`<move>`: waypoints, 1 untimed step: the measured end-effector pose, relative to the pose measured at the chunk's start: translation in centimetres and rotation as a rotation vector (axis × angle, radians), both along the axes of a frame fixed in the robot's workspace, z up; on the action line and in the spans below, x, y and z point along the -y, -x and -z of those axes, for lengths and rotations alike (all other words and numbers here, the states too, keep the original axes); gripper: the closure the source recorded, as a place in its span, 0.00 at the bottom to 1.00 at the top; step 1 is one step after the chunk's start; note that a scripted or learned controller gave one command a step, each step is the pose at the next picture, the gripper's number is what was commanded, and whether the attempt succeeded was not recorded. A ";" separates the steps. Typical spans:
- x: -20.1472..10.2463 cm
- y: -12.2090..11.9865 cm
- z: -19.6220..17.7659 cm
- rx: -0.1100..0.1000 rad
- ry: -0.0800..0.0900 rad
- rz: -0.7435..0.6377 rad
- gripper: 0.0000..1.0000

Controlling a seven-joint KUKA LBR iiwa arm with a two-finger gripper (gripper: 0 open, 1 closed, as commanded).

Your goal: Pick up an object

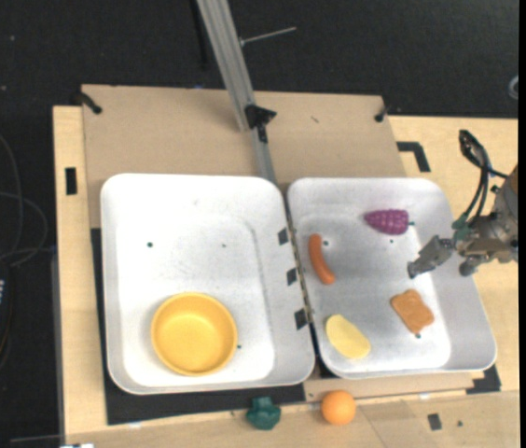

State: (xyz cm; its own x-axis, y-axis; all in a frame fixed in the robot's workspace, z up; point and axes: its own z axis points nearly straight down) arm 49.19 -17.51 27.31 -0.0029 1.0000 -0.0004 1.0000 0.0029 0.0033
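Gripper [448, 255] over right bin [431, 357] (near its right edge), finger state unclear, orange block [412, 311] just below

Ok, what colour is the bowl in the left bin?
Yellow; the bowl shows best in the camera view.

desk [198, 133]: two bins side by side | left bin [151, 213]: bowl [194, 332] in near part | right bin [356, 203]: grapes [387, 220] far, sausage [321, 259] left, bread piece [413, 311] near right, potato-like item [347, 337] near left | desk, in front of bins: ball [338, 407], small object [263, 413] to its left
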 end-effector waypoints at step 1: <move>0.0 0.0 0.0 0.000 0.000 0.001 0.00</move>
